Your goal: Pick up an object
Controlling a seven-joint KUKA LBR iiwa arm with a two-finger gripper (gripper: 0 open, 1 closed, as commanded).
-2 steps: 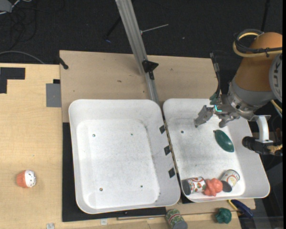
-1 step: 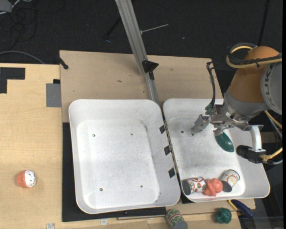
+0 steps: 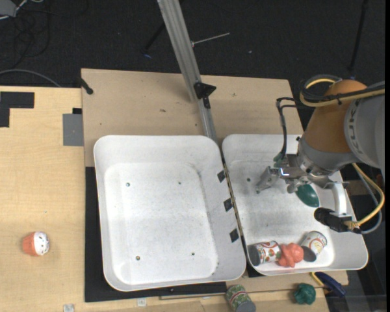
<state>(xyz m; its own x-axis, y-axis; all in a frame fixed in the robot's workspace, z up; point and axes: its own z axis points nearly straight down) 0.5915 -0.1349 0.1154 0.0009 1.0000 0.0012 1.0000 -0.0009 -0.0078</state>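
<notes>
My gripper [image 3: 277, 183] hangs over the middle of the right bin [image 3: 247, 149], below the orange wrist band, and its fingers stand open with nothing between them. A dark green object [image 3: 307, 194] lies just to the right of the fingers, outside them. Along the bin's front edge lie a red-and-white can [image 3: 266, 252], a red-orange toy [image 3: 290, 255] and a second small can [image 3: 314, 244].
The left bin [image 3: 117, 149] lies beside the right one, with black clips along the shared wall. A can [image 3: 238, 298] and a green toy [image 3: 304, 294] sit on the bench in front of the right bin. An orange-and-white ball [image 3: 36, 244] rests on the far left table. A metal rail [image 3: 185, 51] slants behind the bins.
</notes>
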